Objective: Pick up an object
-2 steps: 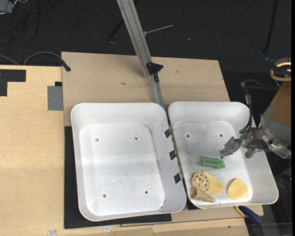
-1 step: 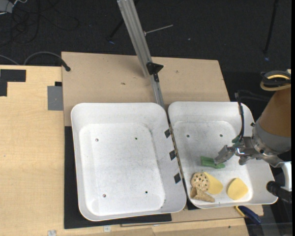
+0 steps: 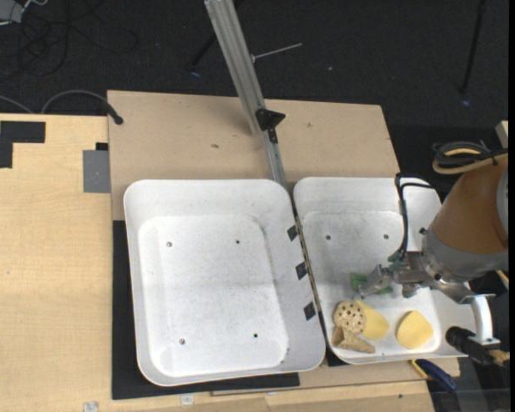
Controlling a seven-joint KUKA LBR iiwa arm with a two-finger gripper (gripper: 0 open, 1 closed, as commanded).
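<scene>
Green object (image 3: 360,280) by hand (image 3: 386,280) — long axis unclear.

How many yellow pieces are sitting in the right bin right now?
2: one yellow piece beside the spotted round item, another nearer the bin's right side. The arm may hide more.
</scene>
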